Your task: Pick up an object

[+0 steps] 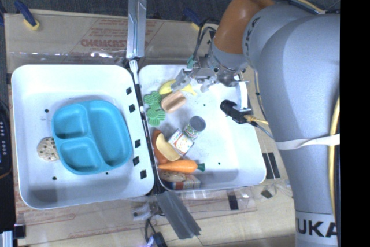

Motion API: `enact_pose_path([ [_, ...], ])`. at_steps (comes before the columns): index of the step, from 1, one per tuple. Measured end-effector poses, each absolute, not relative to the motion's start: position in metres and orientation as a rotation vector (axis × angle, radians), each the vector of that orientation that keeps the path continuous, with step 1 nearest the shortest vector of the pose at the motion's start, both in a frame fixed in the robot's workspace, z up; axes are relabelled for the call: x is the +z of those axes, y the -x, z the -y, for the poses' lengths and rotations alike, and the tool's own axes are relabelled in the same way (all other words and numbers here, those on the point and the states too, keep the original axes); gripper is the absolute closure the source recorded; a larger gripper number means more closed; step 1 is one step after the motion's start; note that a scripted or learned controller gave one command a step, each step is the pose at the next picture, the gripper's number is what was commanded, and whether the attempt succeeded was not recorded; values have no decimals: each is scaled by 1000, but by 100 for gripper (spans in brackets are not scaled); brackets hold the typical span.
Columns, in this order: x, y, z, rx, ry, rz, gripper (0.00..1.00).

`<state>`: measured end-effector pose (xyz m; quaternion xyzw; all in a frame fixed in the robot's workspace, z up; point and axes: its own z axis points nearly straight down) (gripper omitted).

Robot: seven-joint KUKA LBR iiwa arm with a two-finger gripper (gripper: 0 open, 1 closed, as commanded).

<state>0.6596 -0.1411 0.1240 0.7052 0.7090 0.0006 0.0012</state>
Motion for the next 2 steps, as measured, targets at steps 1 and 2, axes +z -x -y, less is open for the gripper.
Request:
enact_pose_path([
  [1,97,-649,147,5,-2179,-2257,0],
  [2,95,-622,198,1,-2085,-2347,0],
])
